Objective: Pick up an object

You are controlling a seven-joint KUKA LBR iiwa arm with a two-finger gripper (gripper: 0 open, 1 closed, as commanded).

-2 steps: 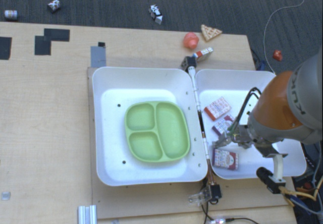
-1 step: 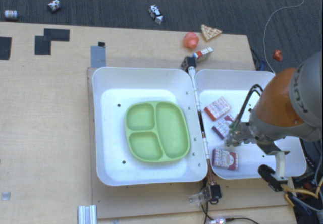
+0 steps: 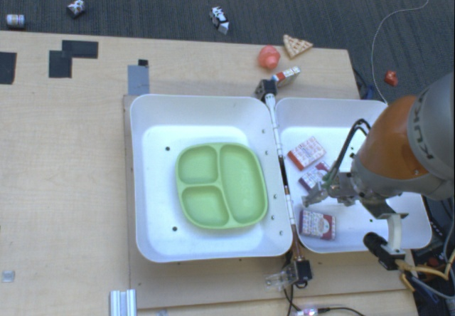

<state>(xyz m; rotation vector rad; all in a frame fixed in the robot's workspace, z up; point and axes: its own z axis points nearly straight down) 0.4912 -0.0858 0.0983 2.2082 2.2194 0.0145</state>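
Green, a single divided plate (image 3: 222,186) with three compartments lay in the left bin (image 3: 153,165); the right bin (image 3: 419,233) held three small packets: a red-and-white one (image 3: 306,152) near the top, a purplish one (image 3: 311,178) below it, and a red box (image 3: 317,224) near the front; the gripper (image 3: 321,192) hung over the purplish packet; whether it was spread or closed, I cannot tell.
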